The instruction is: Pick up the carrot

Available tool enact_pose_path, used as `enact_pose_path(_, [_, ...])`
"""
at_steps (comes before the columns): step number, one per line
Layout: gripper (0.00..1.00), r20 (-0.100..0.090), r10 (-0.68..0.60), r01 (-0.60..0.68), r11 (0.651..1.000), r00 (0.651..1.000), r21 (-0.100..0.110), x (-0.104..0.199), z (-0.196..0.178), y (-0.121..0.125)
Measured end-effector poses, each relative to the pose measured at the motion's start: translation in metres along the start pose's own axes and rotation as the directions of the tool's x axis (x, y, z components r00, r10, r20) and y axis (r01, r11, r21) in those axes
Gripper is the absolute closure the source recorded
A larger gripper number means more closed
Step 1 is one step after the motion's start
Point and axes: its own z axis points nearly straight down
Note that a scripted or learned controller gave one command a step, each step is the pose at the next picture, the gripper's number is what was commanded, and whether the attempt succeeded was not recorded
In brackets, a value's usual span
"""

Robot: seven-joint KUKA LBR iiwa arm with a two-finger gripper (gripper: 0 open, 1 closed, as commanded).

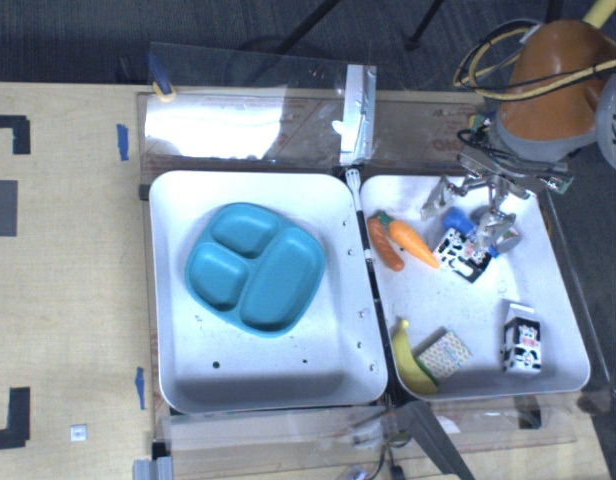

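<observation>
Bench: your two white bins sit side by side; the left bin [178,368] bears a blue divided plate [255,266].
Carrot [412,242]: in the right bin [558,318], near its left wall, just beside an orange-red sausage-like piece [385,246].
Gripper [475,211]: fingers spread, nothing between them, over a black-and-white carton [461,253] right of the carrot.
Clutter: banana [410,360], patterned sponge [444,353], small cow-print carton [523,339] toward the front.

This is a robotics lab set up for grasping trials. A pale wooden bench [58,298] carries two shallow white bins [168,298] side by side, with black [18,133] and blue tape markers [122,140] stuck on its top. Tripod legs [438,8] stand on dark carpet [188,8] behind, and yellow and black cables [498,53] loop over the grey and orange arm [553,78].
</observation>
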Motion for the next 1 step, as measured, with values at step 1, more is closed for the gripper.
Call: enact_pose_path(1, [0.0,-0.001,-0.213,0.213,0.977,0.977,-0.005,-0.0323,0.013,0.0242])
